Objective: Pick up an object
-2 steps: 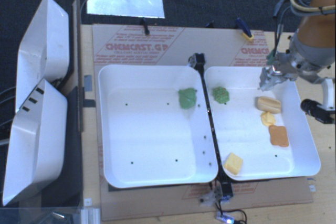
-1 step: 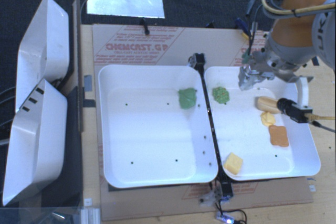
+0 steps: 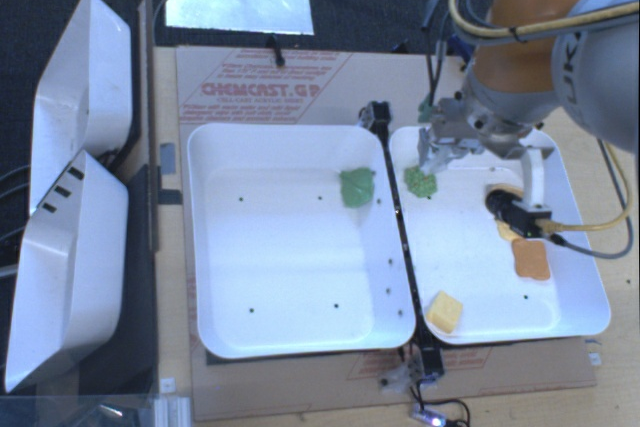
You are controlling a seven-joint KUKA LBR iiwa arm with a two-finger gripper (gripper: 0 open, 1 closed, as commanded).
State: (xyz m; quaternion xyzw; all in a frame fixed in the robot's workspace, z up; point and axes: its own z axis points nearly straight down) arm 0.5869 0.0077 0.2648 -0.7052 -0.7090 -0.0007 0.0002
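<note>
The small green object (image 3: pixel 420 182) sits in the right bin (image 3: pixel 580 315) beneath the gripper (image 3: pixel 432 158), not yet lifted; finger state unclear.

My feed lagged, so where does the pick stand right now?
Done: the arm has reached into the right bin, and the tool sits right above a green object near the divider. In hand: nothing visibly lifted; whether the tool grips it is unclear. Left: closing on it and raising it. The other green piece, yellow block and orange piece lie untouched.
</note>
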